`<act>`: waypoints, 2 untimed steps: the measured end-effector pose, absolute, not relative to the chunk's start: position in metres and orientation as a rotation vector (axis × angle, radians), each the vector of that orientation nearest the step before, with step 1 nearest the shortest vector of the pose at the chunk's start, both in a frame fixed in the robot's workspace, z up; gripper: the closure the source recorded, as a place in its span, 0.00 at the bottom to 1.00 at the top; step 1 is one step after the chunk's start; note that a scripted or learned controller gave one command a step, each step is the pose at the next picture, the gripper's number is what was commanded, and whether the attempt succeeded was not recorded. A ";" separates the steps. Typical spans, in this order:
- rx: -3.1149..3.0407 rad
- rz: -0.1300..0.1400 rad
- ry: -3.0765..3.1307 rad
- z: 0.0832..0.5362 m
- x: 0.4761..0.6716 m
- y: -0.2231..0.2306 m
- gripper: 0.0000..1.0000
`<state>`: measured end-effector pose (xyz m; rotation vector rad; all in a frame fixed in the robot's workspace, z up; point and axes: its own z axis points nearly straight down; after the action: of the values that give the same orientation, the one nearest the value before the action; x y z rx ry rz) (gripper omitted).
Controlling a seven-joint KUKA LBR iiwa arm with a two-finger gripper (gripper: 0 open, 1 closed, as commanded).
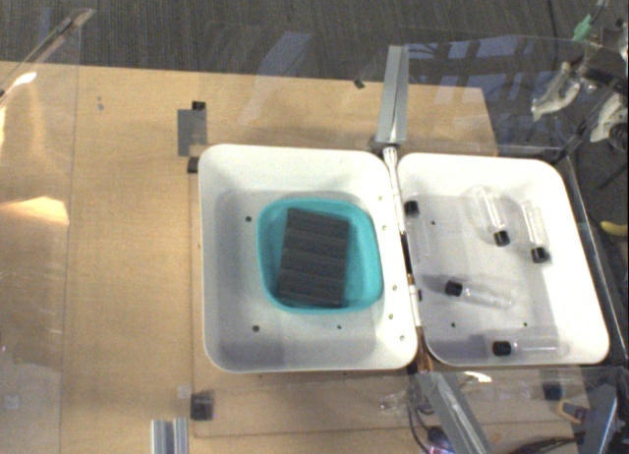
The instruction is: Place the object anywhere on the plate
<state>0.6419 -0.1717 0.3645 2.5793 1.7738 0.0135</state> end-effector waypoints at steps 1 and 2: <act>2.673 0.014 1.627 0.438 0.569 -0.189 0.00; 2.750 0.010 1.499 0.436 0.532 -0.193 0.00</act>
<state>0.5320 -0.1931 0.4363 2.7501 1.4986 0.0105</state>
